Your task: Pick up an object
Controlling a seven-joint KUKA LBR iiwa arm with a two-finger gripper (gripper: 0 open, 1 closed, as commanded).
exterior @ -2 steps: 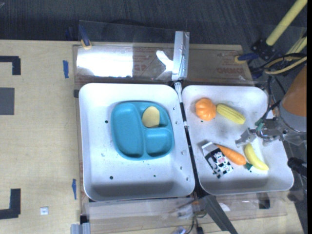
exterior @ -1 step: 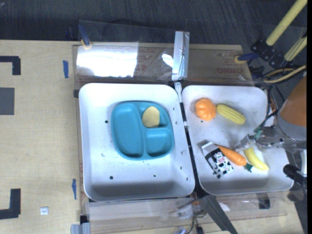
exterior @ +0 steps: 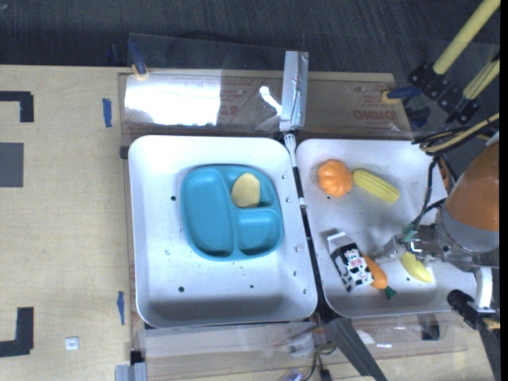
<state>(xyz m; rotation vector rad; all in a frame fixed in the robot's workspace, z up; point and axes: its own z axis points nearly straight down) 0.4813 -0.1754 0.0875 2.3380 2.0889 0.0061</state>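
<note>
The jaws' state cannot be told as the gripper (exterior: 409, 247) hangs low in the right bin (exterior: 361, 153), just beside a small yellow banana-shaped toy (exterior: 417, 268) near the front right corner. The toy looks light, stiff and smooth — likely slippery, best pinched across its narrow middle. Nearby lie a carrot toy (exterior: 376, 276) and cow-patterned block (exterior: 352, 264); an orange pumpkin (exterior: 335, 178) and corn cob (exterior: 375, 185) sit farther back — a blue divided tray (exterior: 214, 213) fills the left bin (exterior: 159, 236).

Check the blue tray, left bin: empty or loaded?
Loaded: one yellow lemon-like piece sits in the blue tray's upper right compartment; its other compartments show bare blue.
</note>
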